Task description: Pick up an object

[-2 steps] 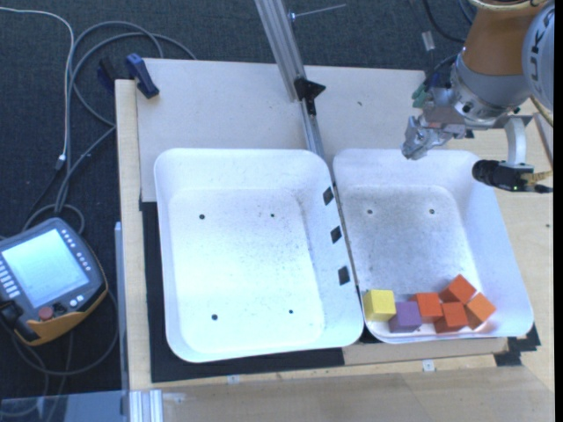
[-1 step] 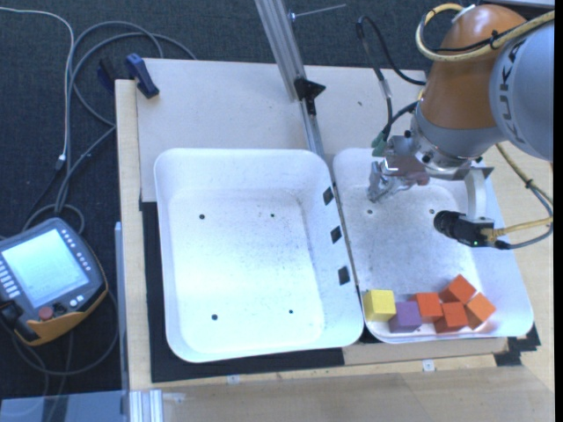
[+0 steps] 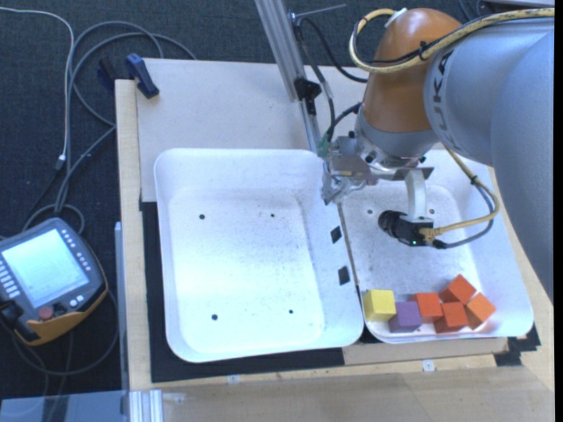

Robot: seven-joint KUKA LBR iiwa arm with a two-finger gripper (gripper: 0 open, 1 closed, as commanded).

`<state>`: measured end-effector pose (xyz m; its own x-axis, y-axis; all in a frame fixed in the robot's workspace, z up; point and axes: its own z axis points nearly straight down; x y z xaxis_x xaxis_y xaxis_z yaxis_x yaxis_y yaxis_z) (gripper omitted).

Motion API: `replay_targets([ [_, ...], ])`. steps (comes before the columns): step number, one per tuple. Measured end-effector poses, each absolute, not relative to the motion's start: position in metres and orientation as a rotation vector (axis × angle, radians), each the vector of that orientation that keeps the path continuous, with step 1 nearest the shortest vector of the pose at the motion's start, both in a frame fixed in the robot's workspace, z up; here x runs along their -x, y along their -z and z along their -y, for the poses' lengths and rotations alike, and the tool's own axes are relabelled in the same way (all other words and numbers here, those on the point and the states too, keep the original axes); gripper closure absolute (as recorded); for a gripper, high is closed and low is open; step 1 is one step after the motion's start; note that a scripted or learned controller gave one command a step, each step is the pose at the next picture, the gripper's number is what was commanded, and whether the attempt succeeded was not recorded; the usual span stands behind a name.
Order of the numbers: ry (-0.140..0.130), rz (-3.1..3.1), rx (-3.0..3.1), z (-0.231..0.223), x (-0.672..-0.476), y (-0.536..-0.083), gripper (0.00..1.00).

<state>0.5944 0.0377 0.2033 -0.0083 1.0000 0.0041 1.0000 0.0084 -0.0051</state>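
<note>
Two white bins sit side by side on a pale bench [image 3: 220,104] over dark carpet [image 3: 53,77], where cables [image 3: 88,51] trail to a pendant [image 3: 48,275] at the left. The left bin [image 3: 176,170] is beside the right bin [image 3: 519,310], whose near edge holds a yellow block [image 3: 380,303], a purple block [image 3: 405,315] and orange blocks [image 3: 456,303] clustered together. The gripper [image 3: 339,183] hangs over the divide between the bins, well apart from the blocks; I cannot tell how its jaws stand.

Both white bins [image 3: 176,183] look like smooth, faintly glossy plastic, speckled dark; the bench [image 3: 220,104] is pale matt board; the arm's orange band [image 3: 405,69] shines; the floor [image 3: 53,104] looks like dark rough carpet.
</note>
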Motion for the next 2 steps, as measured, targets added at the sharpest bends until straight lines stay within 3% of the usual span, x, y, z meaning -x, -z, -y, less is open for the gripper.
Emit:
replay_targets([
  [1,0.007,2.227,2.222,-0.037,-0.629,-0.231,1.0],
  [2,-0.001,2.218,2.232,0.038,-0.662,-0.211,1.0],
])
